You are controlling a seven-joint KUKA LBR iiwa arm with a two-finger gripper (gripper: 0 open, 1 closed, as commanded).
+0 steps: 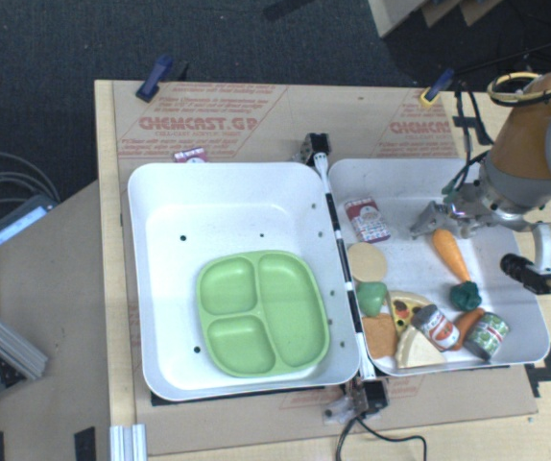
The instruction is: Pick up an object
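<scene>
My gripper hangs low over the upper right part of the right bin, at the end of the grey arm with its orange band. Just below it lies an orange toy carrot with a green top; whether the gripper touches the carrot is unclear. Left of the gripper lie a red-and-white packet and a tan round disc. Nothing is seen held.
The right bin's front holds a crowded pile: a green toy vegetable, a pizza slice, a brown bread slice, a red-labelled can and a green can. A green divided plate lies in the left bin.
</scene>
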